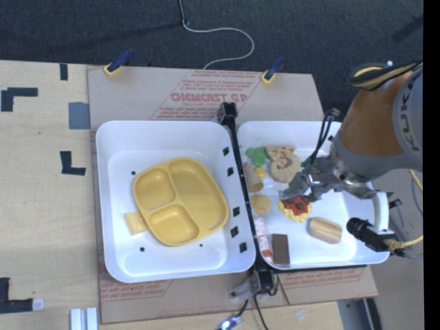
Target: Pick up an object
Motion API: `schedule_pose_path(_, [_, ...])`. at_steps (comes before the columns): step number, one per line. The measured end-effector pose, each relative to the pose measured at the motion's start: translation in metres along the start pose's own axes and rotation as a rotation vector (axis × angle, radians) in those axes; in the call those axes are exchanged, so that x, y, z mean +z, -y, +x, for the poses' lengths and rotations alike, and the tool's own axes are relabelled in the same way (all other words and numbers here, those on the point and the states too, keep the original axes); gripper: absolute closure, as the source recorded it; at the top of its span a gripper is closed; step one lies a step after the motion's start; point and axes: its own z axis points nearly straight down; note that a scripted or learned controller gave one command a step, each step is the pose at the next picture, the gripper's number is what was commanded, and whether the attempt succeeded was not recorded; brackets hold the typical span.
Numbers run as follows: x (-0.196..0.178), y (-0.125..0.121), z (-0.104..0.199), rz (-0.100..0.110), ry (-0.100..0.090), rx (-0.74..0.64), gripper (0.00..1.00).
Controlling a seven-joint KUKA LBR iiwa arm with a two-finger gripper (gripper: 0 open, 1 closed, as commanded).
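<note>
We see a small red and yellow toy (297,209) in the right bin (344,256), near the middle, and it looks like the thing we are going for. Our gripper (300,189) hangs right over its top edge, so close that the two may be touching. We cannot tell if the jaws are open or closed, because they are dark and small and blend into the toy. To do this step well, we think we should come straight down with the toy in the middle and squeeze only when it sits between both sides. Close by are a tan bread roll (324,229), a round cookie-like toy (282,162), a green piece (256,155), a small yellow lump (260,203) and a brown block (280,247). The left bin (113,143) has a yellow tray with three parts (180,200). Part of the toy hides under the gripper.
</note>
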Motion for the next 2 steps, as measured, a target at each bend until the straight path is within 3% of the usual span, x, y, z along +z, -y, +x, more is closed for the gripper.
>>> schedule_pose_path(1, [-0.006, -0.002, 0.011, -0.002, -0.001, -0.002, 1.00])
schedule_pose_path(2, [0.000, -0.002, -0.004, 0.000, 0.000, 0.001, 1.00])
